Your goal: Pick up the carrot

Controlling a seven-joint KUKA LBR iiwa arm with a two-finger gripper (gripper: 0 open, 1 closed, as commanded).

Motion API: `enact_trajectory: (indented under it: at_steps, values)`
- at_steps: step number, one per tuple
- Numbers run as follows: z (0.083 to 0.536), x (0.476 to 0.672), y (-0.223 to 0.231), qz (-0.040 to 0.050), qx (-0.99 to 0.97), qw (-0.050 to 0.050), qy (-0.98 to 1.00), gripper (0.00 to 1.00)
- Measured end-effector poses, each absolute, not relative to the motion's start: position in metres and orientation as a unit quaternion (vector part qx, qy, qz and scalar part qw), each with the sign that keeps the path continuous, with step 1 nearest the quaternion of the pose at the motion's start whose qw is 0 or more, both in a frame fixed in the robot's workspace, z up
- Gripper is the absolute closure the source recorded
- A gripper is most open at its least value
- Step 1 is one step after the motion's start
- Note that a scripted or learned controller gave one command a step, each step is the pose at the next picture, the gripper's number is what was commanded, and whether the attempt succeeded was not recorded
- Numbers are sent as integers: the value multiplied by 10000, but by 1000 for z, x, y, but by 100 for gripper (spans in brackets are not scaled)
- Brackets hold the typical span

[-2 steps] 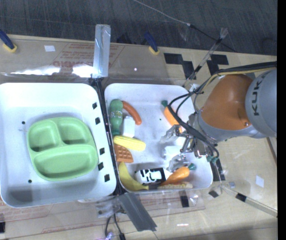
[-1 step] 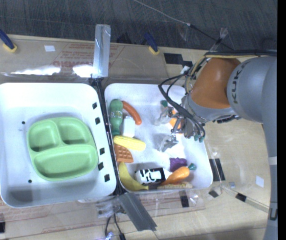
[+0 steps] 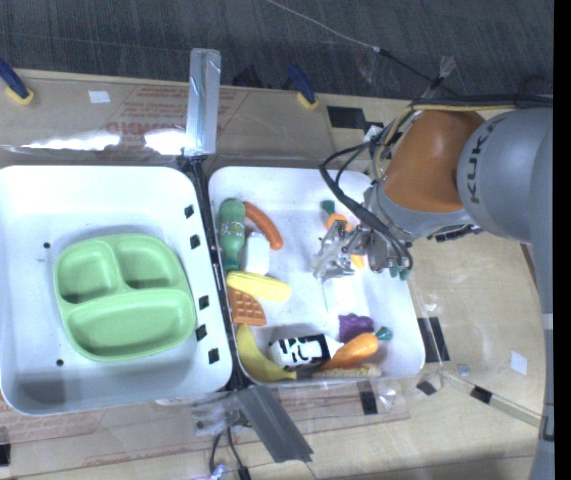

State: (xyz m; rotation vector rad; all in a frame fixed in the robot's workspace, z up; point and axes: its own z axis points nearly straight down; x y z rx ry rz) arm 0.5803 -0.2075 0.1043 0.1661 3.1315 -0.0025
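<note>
Two white bins sit side by side on the surface (image 3: 485,298). The left bin (image 3: 15,258) has a green plate (image 3: 122,296) in it. The plate has three parts.

The right bin (image 3: 295,183) is full of toy food. The carrot (image 3: 356,349) lies near the bottom right corner of this bin. It is orange with a small green top, and the green top points up and to the right. A purple toy (image 3: 355,325) sits just above it and touches it. A black and white thing (image 3: 302,350) lies just to the left of the carrot. A yellow banana (image 3: 255,358) curves along the bottom left of the bin. Above it are a waffle (image 3: 248,309) and a yellow corn (image 3: 258,287). Higher up are a green veggie (image 3: 231,230) and an orange-red sausage (image 3: 264,225), close together by the bin's left wall.

The grey arm (image 3: 505,173) with its orange band (image 3: 427,163) comes in from the right. The claw (image 3: 337,256) hangs over the upper right part of the right bin, well apart from the carrot. Its fingers are shiny and blurry, so one cannot tell how far open it is. The carrot is not in the claw. A small orange and green bit (image 3: 331,213) shows just above the claw, but it is too small to tell what it is.
</note>
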Motion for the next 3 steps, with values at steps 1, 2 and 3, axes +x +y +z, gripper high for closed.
enact_trajectory:
  at_steps: [1,2,3]
  values:
    - [115,582,-205,-11,483,42,9988,100]
    - [91,515,-197,3,115,-5,9999,100]
    - [92,515,-197,-1,108,5,9999,0]
